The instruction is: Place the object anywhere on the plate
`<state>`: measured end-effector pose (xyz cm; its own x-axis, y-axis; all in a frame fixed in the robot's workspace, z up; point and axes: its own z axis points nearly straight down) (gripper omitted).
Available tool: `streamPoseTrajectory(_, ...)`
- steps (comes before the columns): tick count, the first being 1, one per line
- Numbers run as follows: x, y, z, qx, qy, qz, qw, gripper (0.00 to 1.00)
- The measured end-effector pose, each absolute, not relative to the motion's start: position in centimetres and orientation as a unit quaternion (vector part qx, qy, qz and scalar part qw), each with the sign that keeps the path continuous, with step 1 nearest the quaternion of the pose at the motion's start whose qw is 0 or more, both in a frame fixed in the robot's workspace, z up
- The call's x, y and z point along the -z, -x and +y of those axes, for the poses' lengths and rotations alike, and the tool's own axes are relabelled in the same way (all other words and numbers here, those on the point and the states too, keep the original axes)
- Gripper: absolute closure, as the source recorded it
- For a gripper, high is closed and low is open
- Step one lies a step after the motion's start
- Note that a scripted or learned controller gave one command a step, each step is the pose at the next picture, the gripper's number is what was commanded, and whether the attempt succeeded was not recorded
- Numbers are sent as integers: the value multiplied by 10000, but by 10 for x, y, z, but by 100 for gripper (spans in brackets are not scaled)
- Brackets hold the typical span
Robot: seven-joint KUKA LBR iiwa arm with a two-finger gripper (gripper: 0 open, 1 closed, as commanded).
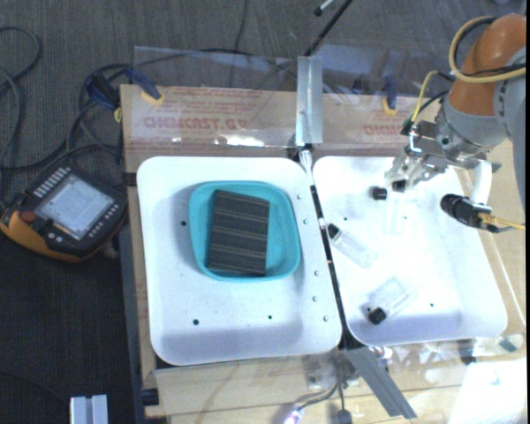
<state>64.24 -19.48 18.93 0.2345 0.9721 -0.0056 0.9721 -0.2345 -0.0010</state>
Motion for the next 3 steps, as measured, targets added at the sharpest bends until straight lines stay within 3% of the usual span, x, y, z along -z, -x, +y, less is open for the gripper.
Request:
streamPoseTrajectory(1,-187,-589,-136,7,-7699,6382,-6,100)
streamPoseTrajectory(2,-195,-574,-18,8,-7164,6977,-12,100)
streamPoseTrajectory(3,-195,-574,-18,7,-7165,6975,-11,0)
